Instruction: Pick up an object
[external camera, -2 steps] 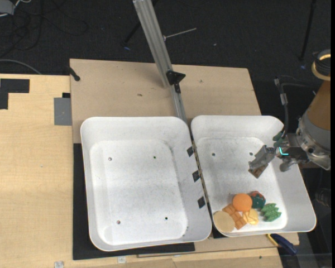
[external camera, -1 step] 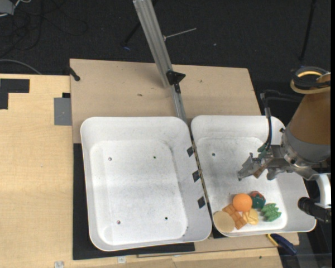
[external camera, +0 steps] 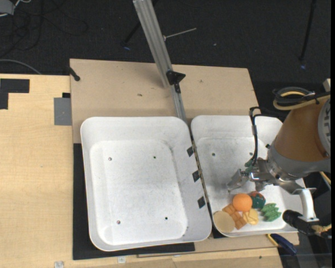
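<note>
So the table (external camera: 156,88) has two bins. The left bin (external camera: 137,183) is bare, and the right bin (external camera: 223,144) has a toy pile at its 5 o'clock corner. The claw (external camera: 255,177) hovers just above, at the pile's 12 o'clock; can't tell how wide it is. Looks like the approach step: next it needs to drop onto the orange ball (external camera: 242,201).

The arm (external camera: 301,135) covers the right bin's (external camera: 223,133) far right side and runs off the right edge. The tool (external camera: 251,178) is too small to read its fingers. Small objects (external camera: 248,208) overlap, hard to separate.
</note>
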Tool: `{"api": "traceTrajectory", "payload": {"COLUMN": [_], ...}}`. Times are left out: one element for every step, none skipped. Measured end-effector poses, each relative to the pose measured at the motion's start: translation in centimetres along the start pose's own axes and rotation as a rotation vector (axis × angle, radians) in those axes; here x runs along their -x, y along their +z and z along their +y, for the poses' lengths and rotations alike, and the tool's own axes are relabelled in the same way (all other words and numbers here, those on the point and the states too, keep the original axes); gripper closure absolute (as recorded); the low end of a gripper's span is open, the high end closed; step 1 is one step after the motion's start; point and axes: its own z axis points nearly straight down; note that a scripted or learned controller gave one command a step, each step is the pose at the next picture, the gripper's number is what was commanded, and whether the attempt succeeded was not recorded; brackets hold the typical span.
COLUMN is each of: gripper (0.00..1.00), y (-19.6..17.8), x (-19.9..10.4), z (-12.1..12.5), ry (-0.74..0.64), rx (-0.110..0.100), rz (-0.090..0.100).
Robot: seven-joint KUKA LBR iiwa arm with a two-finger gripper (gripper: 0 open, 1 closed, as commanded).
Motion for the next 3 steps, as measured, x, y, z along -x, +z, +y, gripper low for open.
{"api": "traceTrajectory", "payload": {"gripper": [0.0, 1.0, 1.0], "y": [5.4, 4.1, -2.0], "x": [-0.1, 0.1, 0.1], "z": [-0.1, -0.1, -0.5], "ry": [0.0, 0.008, -0.001], "rx": [0.003, 0.005, 0.013], "rz": [-0.001, -0.002, -0.003]}}
